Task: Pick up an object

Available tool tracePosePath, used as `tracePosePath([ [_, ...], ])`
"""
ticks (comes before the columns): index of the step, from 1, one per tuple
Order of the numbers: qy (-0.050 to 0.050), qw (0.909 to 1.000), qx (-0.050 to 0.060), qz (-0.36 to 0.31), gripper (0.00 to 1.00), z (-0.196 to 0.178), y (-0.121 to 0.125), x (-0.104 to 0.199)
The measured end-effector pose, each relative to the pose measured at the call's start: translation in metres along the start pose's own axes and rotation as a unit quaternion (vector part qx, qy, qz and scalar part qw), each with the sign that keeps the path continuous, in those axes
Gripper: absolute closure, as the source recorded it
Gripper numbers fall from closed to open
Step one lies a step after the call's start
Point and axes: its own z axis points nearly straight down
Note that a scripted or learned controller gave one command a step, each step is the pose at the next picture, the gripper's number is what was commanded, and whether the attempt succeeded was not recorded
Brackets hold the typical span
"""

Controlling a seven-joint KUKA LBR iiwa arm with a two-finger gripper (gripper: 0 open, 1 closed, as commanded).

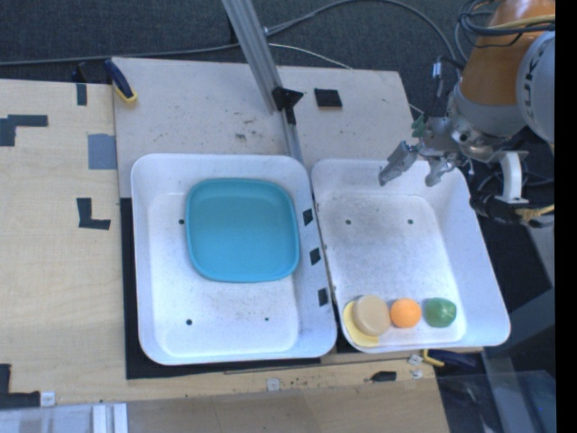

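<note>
1. White and shallow, two bins sit side by side on the bench: the left bin (pixel 158 332) and the right bin (pixel 478 269), their inner rims touching along the middle.
2. A turquoise square plate (pixel 242 229) with rounded corners lies flat in the left bin, nearer that bin's far edge than its near edge.
3. Along the near edge of the right bin, three small objects form a row: a tan round block (pixel 370 314), an orange ball (pixel 406 313) and a green ball (pixel 440 312).
4. The tan block rests on a yellow piece (pixel 354 334) that peeks out beneath it at the bin's near-left corner; the orange ball sits just beside the block, and the green ball just beside the orange one.
5. The gripper (pixel 415 171) hangs over the far edge of the right bin, well apart from the row of objects.
6. Its two fingers (pixel 395 167) are spread apart, with nothing between them.
7. The grey arm (pixel 505 70) with its orange band comes in over the bench's far-right corner.
</note>
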Motion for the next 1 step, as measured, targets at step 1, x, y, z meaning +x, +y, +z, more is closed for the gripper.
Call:
tracePosePath([
  [1, 0.0, 1.0, 0.001, 0.0, 0.0, 0.0566, -0.0098, 0.0026],
])
